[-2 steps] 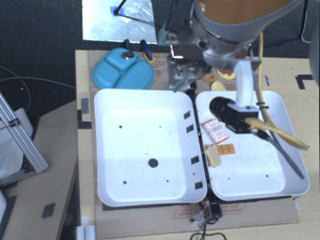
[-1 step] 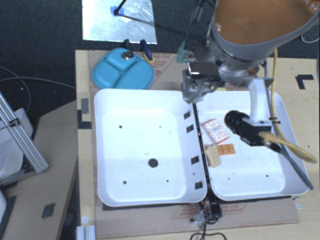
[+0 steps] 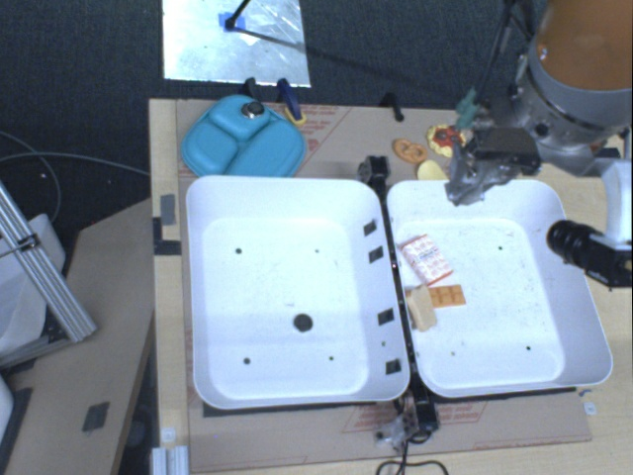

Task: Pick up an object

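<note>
In the right bin [image 3: 554, 354] a red-and-white packet [image 3: 426, 257] lies near the left wall. Just below it are a flat orange piece [image 3: 448, 296] and a tan piece [image 3: 422, 312]. A small dark round object [image 3: 303, 323] rests on the floor of the left bin [image 3: 227, 265]. My gripper [image 3: 463, 192] hangs over the far edge of the right bin, up and to the right of the packet and apart from it. Nothing shows between its fingers.
Behind the bins on the bench sit a blue lidded tray [image 3: 242, 142] and some small toy foods [image 3: 432, 152]. A black cylinder [image 3: 586, 249] juts in over the right bin's right wall. A metal frame [image 3: 40, 275] stands at the left.
</note>
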You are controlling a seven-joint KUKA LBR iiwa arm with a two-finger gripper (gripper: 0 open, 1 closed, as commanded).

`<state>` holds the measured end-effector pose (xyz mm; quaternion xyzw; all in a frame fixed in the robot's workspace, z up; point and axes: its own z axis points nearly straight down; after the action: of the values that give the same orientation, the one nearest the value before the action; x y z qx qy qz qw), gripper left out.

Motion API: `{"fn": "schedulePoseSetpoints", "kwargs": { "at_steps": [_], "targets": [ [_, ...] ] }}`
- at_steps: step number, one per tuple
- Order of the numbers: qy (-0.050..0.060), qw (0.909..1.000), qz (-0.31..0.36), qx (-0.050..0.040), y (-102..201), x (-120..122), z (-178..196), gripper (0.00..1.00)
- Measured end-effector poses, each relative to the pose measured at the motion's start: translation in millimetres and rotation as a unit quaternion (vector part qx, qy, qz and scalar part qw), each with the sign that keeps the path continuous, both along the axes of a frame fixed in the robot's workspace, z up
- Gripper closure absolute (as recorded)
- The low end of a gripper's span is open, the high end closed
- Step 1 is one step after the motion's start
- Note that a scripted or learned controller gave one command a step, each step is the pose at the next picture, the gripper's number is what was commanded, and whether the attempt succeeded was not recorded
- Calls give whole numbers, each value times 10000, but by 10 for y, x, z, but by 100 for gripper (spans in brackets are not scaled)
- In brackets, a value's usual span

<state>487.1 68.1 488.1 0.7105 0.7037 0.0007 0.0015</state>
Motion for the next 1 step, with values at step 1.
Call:
{"fn": "schedulePoseSetpoints", "kwargs": {
  "at_steps": [1],
  "targets": [
    [6, 10000, 71, 8, 176, -3, -210, 100]
  ]
}}
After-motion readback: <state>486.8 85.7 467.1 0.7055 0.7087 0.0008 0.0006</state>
